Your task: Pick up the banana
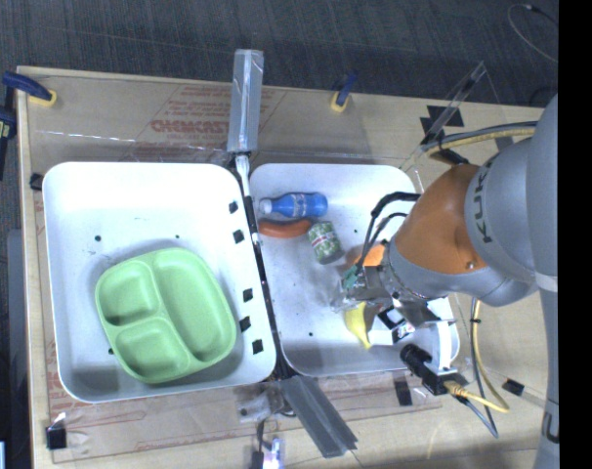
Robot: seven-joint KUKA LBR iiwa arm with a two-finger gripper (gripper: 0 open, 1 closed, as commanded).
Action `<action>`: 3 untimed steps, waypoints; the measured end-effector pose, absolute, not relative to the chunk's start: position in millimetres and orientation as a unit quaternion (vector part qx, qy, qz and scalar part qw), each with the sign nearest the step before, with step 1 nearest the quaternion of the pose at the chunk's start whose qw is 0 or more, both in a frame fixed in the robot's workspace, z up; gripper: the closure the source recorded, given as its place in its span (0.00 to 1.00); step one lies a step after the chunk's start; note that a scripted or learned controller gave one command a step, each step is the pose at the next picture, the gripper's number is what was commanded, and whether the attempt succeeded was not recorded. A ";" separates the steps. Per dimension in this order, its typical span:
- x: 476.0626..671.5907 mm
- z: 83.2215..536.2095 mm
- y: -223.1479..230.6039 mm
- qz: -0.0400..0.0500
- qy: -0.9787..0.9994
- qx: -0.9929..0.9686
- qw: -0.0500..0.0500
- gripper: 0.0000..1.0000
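The yellow banana [359,324] lies near the front of the right bin [296,330], partly under the arm's wrist. My gripper [358,291] hangs low over the bin floor, just behind the banana's upper end and very close to it. The grey and orange arm body covers the bin's right side and hides part of the banana and the gripper.
Behind the gripper lie a blue bottle [296,204], a red-orange sausage-shaped item [284,228] and a small green can [323,241]. The left bin [71,203] holds a green divided plate [165,313]. A metal divider [245,101] runs between the bins.
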State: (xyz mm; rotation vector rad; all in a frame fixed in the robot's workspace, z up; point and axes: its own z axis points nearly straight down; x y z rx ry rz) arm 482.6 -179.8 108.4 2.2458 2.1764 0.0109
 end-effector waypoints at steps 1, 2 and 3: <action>482.6 108.4 -179.6 0.003 0.696 0.718 0.007 0.00; 478.8 93.4 -204.5 0.002 0.760 0.650 0.000 0.00; 478.6 102.5 -206.5 0.000 0.760 0.650 0.002 1.00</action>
